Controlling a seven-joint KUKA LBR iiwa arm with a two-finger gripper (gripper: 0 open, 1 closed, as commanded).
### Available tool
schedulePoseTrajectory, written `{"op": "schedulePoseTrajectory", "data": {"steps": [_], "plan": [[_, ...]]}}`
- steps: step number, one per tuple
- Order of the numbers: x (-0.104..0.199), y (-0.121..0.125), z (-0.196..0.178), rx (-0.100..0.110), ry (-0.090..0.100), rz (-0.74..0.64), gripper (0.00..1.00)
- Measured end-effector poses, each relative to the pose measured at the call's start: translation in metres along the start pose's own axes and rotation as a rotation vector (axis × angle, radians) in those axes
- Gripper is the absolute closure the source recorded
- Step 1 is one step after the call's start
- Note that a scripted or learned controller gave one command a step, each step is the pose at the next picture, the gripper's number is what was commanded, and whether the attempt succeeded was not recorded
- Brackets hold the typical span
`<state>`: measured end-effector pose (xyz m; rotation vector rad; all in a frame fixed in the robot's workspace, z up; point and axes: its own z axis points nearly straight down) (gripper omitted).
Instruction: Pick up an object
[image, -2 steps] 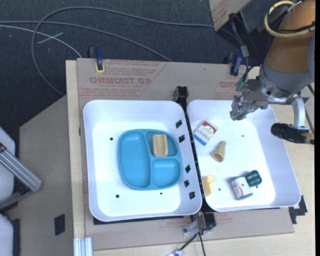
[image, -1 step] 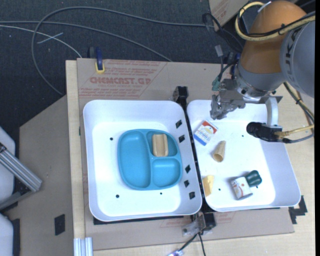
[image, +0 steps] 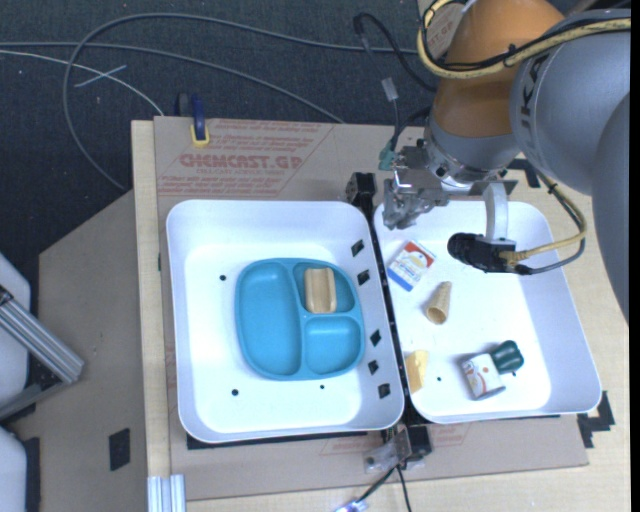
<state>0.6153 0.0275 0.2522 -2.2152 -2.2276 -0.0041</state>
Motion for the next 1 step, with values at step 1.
{"op": "schedulePoseTrajectory", "data": {"steps": [1], "plan": [[0.062, 0.007, 0.005, 0.0, 0.0, -0.001, 1.0]]}}
